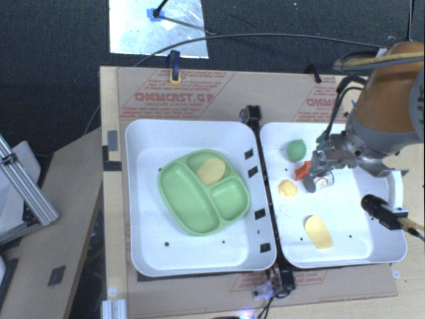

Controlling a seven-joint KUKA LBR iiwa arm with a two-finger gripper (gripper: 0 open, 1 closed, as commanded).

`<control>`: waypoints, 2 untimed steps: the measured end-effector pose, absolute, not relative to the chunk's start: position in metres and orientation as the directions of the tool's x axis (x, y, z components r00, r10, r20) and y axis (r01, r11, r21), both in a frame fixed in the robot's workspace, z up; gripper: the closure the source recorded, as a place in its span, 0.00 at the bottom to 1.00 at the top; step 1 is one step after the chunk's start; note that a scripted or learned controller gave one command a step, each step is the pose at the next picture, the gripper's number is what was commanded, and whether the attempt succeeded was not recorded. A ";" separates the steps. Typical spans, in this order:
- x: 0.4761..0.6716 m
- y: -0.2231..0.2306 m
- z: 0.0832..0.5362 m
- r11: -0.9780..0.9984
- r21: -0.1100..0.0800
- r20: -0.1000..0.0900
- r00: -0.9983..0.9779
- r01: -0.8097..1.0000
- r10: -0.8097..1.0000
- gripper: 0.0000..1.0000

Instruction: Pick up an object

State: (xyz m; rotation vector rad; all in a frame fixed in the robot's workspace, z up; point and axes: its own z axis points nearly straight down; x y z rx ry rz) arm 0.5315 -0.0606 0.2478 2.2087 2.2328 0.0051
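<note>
Gripper: gripper [317, 178] low in the right bin [372, 254], whether it grips anything cannot be told
Orange object: small orange object [302, 171] just left of the gripper, touching or nearly so
Right bin contents: green ball [295, 149] at the back, small yellow piece [287, 189], yellow oval [319, 232] nearer the front
Left bin: left bin [149, 244] holds a green divided plate [192, 201] with a yellow item [212, 171] in its rear compartment
</note>
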 end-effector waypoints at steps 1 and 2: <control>0.542 -0.007 0.233 0.010 0.001 0.002 -0.010 1.000 1.000 1.00; 0.543 0.049 0.240 0.011 0.002 0.002 -0.011 1.000 1.000 1.00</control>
